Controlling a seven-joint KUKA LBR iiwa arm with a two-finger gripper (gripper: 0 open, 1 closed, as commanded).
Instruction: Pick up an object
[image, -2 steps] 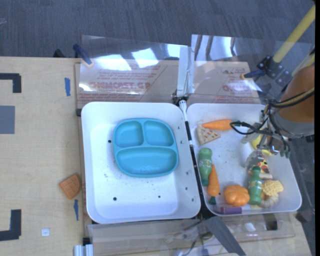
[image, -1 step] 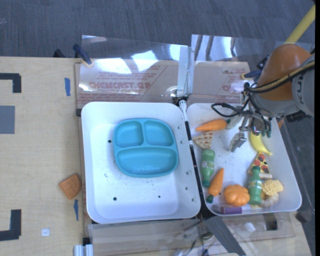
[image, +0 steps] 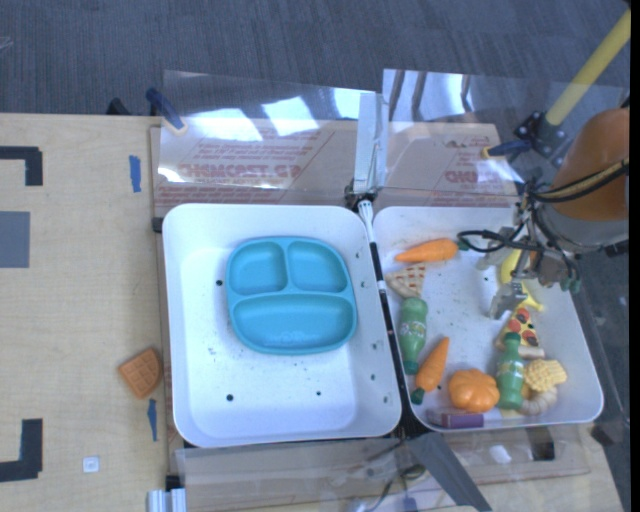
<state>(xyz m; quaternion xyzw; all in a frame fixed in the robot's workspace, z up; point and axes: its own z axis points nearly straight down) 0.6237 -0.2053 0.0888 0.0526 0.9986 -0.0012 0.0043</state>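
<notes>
Wooden bench underneath, two white bins on top, side by side. Left bin carries a blue divided plate, sitting flat near the middle. Right bin is busy with toy food: a carrot lying near the far edge, a pizza slice just below it, a green bottle beside the dividing wall, and a second carrot tilted just under that bottle. Along the near edge sits an orange pumpkin, with another green bottle upright beside it and a corn cob to the right. The arm comes in from the right, orange band showing, and the gripper hangs over the right side of that bin, cables trailing around it. Something yellow sits right at the fingers, but whether they are spread or closed, I cannot tell. Out on the bench, left of the bins, lies a small waffle.
</notes>
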